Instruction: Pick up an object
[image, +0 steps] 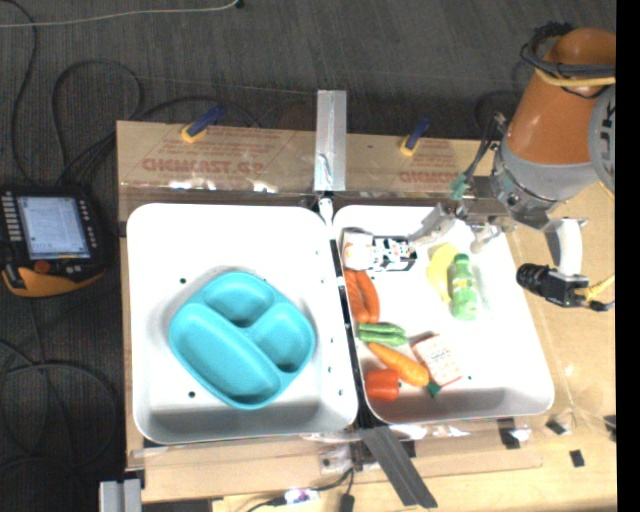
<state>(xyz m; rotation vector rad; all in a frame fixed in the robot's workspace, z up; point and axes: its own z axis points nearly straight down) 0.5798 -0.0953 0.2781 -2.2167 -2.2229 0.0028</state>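
Note:
My gripper (457, 232) hangs over the back of the right bin (520, 330), open, with its two pale fingers (428, 226) spread apart and nothing held between them. Just in front of it lie a yellow fruit (439, 268) and a green bottle (463, 286), side by side. A black-and-white carton (381, 253) sits to the gripper's left near the bin's back corner. Along the left wall are an orange carrot (362, 292), a green pea pod (382, 331), a second carrot (402, 363), a red vegetable (381, 385) and a small pink-and-white box (439, 360).
The left bin (160, 400) holds a blue divided plate (242, 338). A ridge between the bins (342, 330) separates them. A tablet pendant (47, 235) lies off the bench at far left. The right bin's front right floor is bare.

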